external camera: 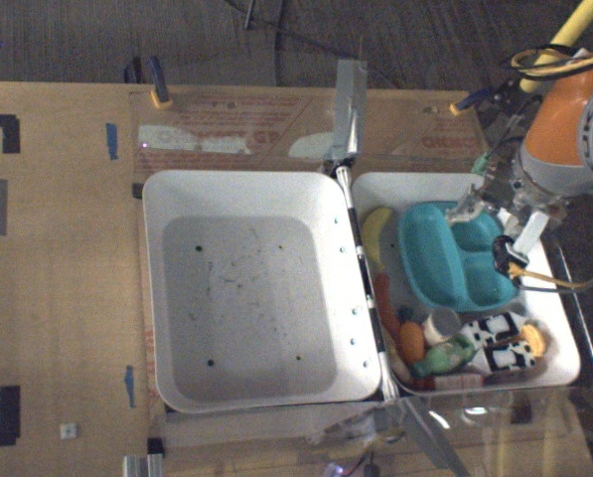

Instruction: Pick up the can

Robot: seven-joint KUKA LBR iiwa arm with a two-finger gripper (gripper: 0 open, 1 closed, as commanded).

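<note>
**Hovering over the right bin, can down by the near edge**

So here's where I'm at. My gripper (487, 219) is hanging over the right bin (564, 351), up near its far-right side, right above the teal sectioned dish (445, 256). The fingers point down toward the dish's upper right corner. Honestly I can't tell if they're open or closed; from this angle the wrist and cabling crowd the tips and it's all a bit of a blur. Nothing shows between them as far as I can see.

The can (441, 324) is well apart from me, down toward the near end of the same bin. It looks like a small grey-white cylinder with its round end facing up, sitting just below the teal dish's lower edge. It's packed in tight: an orange ball-ish thing (411, 341) just to its left, a green item (445, 358) touching or nearly touching it below, and a black-and-white cow-patterned toy (503, 341) just to its right.

Other clutter: a yellow banana (376, 235) lies along the left wall of the bin, beside the dish, and a red-orange long thing (384, 306) runs down that same wall below it.

The left bin (157, 266) sits right next door, the two rims touching along the middle. An orange cable (564, 284) loops off my wrist over the bin's right rim.
</note>
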